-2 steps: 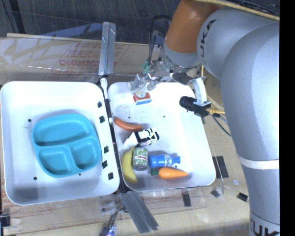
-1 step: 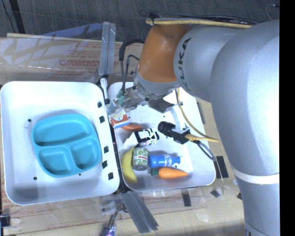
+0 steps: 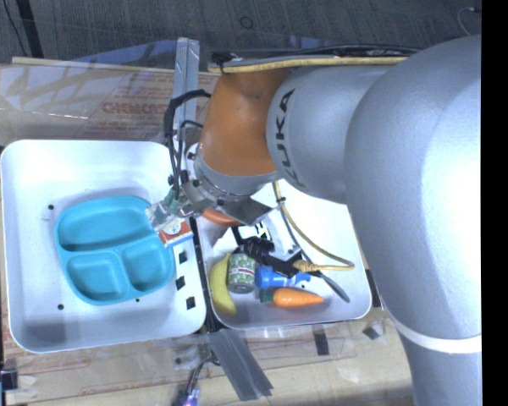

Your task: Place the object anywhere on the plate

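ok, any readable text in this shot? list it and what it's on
"UKA": on the arm, running vertically, first letter hidden.
Red print on the board behind the bins: too faint to read.
Can label: too small to read.

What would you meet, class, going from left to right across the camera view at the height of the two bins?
Left white bin → blue plate → hand → banana → can → carrot → right white bin.
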